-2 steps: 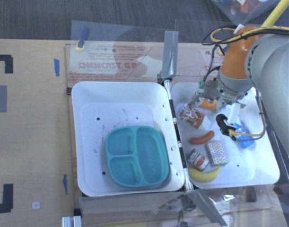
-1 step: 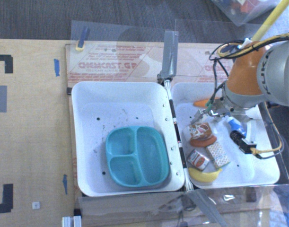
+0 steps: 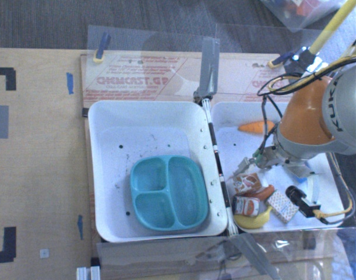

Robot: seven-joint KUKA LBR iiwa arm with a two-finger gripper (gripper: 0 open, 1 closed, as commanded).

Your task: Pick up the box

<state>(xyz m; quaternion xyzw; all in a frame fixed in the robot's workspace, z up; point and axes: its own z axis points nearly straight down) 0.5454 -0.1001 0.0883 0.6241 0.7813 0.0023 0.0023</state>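
Small printed box [image 3: 247, 182], white with red-brown pictures on its top face, lay in the right-hand shallow white bin [image 3: 230, 114], close to that bin's left wall and toward its near end. The claw [image 3: 249, 164] hung just above and behind the box, near it, though whether they touched could not be made out. Nor could I tell whether the claw was released or clenched; nothing was seen to be gripped in it. Above it the grey arm with its orange band [image 3: 303, 118] reached in from the right across the bin.

A short red sausage-shaped toy [image 3: 264, 192] lay just beside the box on its right. A small can with a red label [image 3: 246, 206] sat just in front of the box, and a yellow banana [image 3: 252, 219] curved along the bin's near edge, touching the can. A pale speckled rectangular block [image 3: 281, 206] lay tilted to the right of the can. An orange carrot [image 3: 256, 126] rested well apart from these, at the far end of the same bin.

The left-hand shallow white bin [image 3: 96, 121] held a teal plastic plate with three compartments [image 3: 168, 192], set toward its near right corner. Both bins stood side by side on the pale wooden bench [image 3: 38, 156].
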